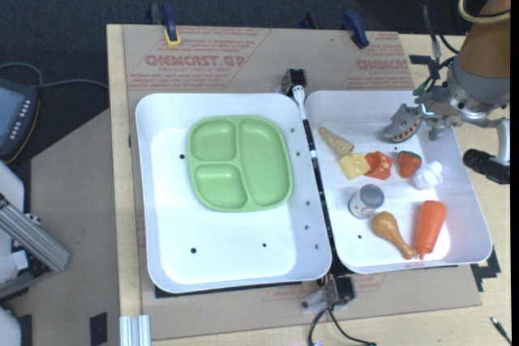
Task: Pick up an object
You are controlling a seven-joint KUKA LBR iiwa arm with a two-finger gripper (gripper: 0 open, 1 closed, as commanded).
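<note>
Camera view | gripper (423, 116) over right bin (478, 215) top edge | jaw state can't tell | grey toy (403, 124) at tips

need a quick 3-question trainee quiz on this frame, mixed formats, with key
1. True or false: the green divided plate lies in the left bin.
2. Multiple choice: which item lies nearest the right bin's front edge? A) ice cream cone B) carrot C) cheese wedge
3. Fill in: the gripper hovers at the ____ part of the right bin, beside a grey toy.

Key:
1. True; it sits toward the back of that bin.
2. B; the carrot lies next to the drumstick near the front edge.
3. Back; whether it holds anything cannot be told from this view.
</note>
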